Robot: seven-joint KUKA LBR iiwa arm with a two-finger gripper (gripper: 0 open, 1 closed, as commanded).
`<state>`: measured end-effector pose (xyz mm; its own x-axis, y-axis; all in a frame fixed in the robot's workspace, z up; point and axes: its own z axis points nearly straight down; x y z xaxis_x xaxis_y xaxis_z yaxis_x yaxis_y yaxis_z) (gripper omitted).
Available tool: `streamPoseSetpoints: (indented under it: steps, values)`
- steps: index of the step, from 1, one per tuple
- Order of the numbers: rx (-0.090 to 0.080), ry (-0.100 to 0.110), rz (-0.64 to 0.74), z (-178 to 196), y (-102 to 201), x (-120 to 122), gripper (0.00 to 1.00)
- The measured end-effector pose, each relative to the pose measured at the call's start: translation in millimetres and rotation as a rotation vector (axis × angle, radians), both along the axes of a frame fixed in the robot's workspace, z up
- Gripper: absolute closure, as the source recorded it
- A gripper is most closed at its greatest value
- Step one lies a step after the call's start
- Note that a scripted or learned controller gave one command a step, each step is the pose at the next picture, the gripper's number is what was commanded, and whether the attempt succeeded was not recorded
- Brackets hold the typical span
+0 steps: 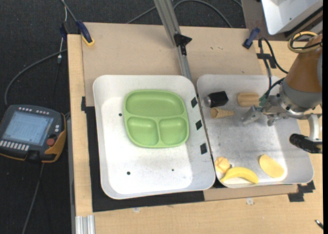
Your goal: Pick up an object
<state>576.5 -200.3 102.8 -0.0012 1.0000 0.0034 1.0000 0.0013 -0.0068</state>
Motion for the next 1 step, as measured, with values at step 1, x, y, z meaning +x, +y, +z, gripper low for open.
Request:
streamPoseSetpoints:
  steps: [1]
  values:
    - [-0.002, -0.005, 0.0, -17.9, 0.5, 0.5, 0.0]
